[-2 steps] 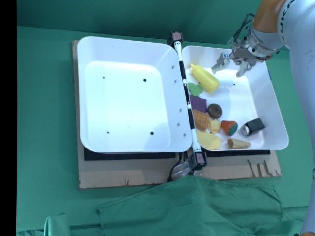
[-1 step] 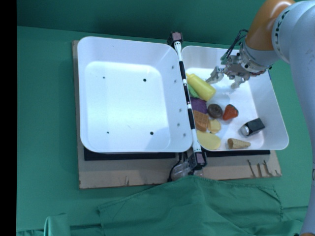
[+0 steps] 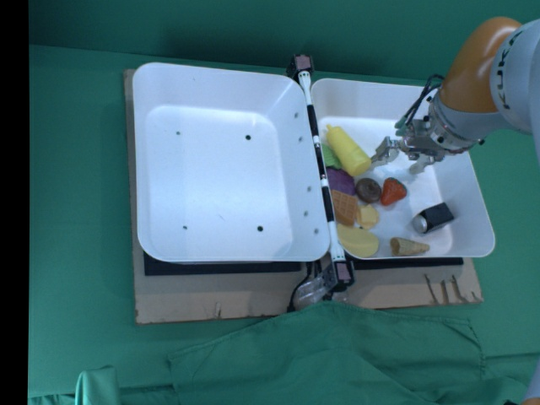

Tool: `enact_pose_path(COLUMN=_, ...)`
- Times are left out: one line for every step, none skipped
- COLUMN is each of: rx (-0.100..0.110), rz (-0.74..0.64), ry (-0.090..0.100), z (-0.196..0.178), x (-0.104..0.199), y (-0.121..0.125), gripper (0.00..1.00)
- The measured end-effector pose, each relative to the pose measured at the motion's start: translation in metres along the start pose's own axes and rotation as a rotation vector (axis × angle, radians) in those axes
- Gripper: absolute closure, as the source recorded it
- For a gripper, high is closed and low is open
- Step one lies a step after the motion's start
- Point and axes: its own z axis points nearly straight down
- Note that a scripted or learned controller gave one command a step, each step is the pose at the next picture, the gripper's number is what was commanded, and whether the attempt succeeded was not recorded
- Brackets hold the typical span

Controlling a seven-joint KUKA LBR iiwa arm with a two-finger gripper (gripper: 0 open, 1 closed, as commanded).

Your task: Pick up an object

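My gripper [image 3: 398,159] hangs open over the right bin [image 3: 472,201], its two fingers spread apart with nothing between them. It sits just above and right of a yellow mustard bottle [image 3: 348,149]. Below it lie a red strawberry [image 3: 392,191], a brown round piece [image 3: 369,190], a purple piece [image 3: 340,180] and a waffle-like orange piece [image 3: 345,207]. A green piece [image 3: 330,155] lies beside the bottle. Further forward are a yellow slice [image 3: 359,241], a tan cone-shaped piece [image 3: 408,246] and a black and silver can [image 3: 433,218].
The left bin [image 3: 219,171] adjoins the right one along a black and white divider [image 3: 319,163]. Both rest on a cardboard sheet [image 3: 211,298] over green cloth. A fold of green cloth [image 3: 337,353] lies in front. The arm [image 3: 485,74] comes in from the upper right.
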Motion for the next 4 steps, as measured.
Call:
enact_pose_path(rx=-0.004, rz=0.0, ry=-0.002, z=-0.001, x=0.01, y=-0.043, gripper=0.0)
enact_pose_path(rx=-0.007, rz=0.002, ry=-0.004, z=-0.002, x=0.054, y=-0.117, gripper=0.0)
enact_pose_path(rx=-0.013, rz=0.006, ry=-0.005, z=-0.013, x=0.052, y=-0.113, gripper=1.0)
enact_pose_path(rx=0.005, rz=0.0, ry=0.003, z=0.0, x=0.053, y=-0.077, gripper=1.0)
